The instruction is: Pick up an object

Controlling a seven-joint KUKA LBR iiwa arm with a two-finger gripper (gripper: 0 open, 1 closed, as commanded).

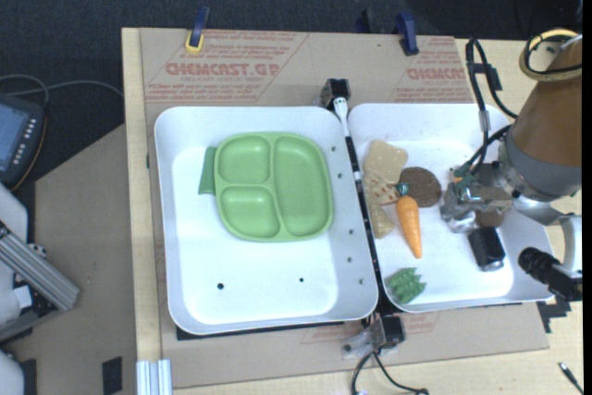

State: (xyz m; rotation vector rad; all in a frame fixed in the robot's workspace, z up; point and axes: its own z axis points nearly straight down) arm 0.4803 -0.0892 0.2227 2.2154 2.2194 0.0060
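Observation:
The right bin (pixel 435 120) holds a tan, cracker-like slab (pixel 383 164), a round brown cookie (pixel 422 185), an orange carrot (pixel 410 225) with a blue-green top, and a small leafy green piece (pixel 405 284) near the front wall. My gripper (pixel 474 225) hangs low over the right part of this bin, to the right of the carrot and the cookie and apart from both. Nothing shows in its grasp.
In the left bin (pixel 185 273) lies a green divided plate (pixel 274 186) with a green piece sticking out at its left edge. The bins sit on a cardboard sheet (pixel 240 60) held by clamps (pixel 195 32). The arm's orange band (pixel 555 106) rises over the right bin's right wall.

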